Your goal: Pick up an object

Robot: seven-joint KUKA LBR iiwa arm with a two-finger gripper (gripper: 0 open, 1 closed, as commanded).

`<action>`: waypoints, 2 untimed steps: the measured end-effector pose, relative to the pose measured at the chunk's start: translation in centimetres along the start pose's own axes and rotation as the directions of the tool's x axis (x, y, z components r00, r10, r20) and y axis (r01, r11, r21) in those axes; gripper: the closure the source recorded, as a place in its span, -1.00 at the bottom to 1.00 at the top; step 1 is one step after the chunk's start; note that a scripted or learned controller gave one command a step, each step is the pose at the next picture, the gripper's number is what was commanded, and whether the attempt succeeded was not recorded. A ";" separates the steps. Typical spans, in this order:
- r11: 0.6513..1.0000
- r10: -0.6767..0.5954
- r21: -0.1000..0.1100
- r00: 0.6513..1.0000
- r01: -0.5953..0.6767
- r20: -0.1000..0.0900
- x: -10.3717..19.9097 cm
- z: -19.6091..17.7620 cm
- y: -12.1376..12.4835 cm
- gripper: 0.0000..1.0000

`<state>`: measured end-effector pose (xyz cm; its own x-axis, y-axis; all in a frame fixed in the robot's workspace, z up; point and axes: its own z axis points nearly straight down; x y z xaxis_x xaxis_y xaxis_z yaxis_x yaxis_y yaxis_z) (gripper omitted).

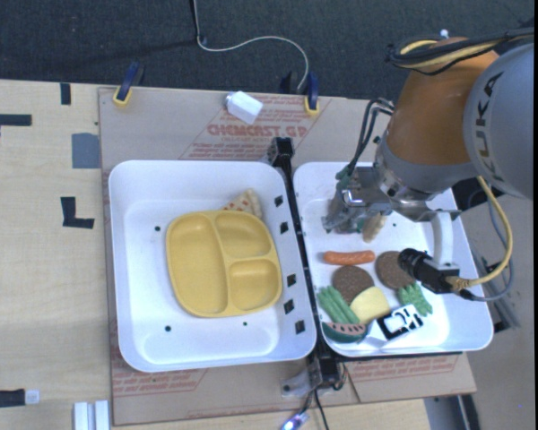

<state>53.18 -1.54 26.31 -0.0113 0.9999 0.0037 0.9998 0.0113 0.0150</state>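
Observation:
My gripper (345,218) hangs low in the right bin (309,182), over its upper middle part. Its fingers point down toward the bin floor; I cannot make out their gap. A small tan piece (371,230) lies just right of the gripper. Below it lies an orange hot dog (348,258). Further down are two brown patties (351,281) (394,270), a yellow piece (370,304), green beans (337,305), a watermelon slice (344,331) and a black-and-white item (399,322).
The left bin (125,240) holds a yellow divided plate (223,262) and a tan waffle-like piece (243,202) at its top edge. A black divider (287,222) runs between the bins. A white box (244,107) and a cable lie behind them.

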 end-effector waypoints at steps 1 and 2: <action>1.000 0.003 0.013 1.000 -0.003 0.001 5.2 -5.9 -4.8 1.00; 1.000 0.008 0.019 1.000 -0.008 0.004 4.9 -6.5 -4.7 1.00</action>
<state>48.31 3.28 32.71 -0.0037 1.0000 0.0000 1.0000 0.0037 -0.0041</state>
